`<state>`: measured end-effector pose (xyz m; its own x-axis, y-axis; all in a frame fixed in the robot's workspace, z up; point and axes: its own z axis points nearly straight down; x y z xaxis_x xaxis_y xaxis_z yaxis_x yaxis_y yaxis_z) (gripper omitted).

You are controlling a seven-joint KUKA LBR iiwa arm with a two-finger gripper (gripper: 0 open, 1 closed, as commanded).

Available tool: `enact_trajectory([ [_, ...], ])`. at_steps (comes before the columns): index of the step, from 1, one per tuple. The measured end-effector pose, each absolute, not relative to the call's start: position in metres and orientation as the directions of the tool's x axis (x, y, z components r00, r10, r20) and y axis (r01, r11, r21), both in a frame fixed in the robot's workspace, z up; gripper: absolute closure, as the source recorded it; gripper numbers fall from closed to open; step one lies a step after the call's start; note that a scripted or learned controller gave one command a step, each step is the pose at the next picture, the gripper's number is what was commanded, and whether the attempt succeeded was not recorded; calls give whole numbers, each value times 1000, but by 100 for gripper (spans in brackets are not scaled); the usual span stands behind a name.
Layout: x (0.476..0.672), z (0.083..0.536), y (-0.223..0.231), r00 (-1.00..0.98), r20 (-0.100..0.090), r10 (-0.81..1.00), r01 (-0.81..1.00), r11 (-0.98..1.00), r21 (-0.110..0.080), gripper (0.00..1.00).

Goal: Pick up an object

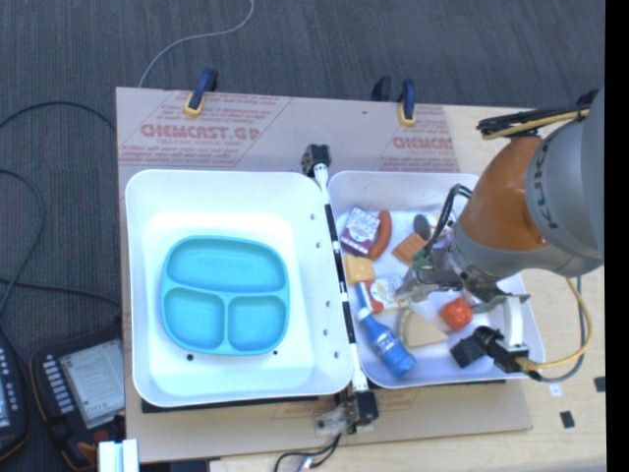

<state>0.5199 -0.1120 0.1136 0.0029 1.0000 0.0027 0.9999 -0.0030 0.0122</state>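
While my pincer [413, 288] hovers over the right bin [346, 187], grip state indiscernible, the blue bottle [386, 346] looks light, rigid, slippery; grasp mid-body.

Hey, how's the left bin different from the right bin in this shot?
The left bin holds a single blue divided tray, lying flat; the right bin holds a jumble of small items, among them a blue bottle and an orange piece. The arm's gripper reaches into the right bin, while the left bin has no arm over it. Both are shallow and white, side by side.
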Motion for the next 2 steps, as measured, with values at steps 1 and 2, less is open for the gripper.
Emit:
enact_trajectory([
  [1,520,114,-112,3,3,1000,1000,-3,12,0],
  [2,520,119,-112,3,4,1000,1000,-3,6,100],
])
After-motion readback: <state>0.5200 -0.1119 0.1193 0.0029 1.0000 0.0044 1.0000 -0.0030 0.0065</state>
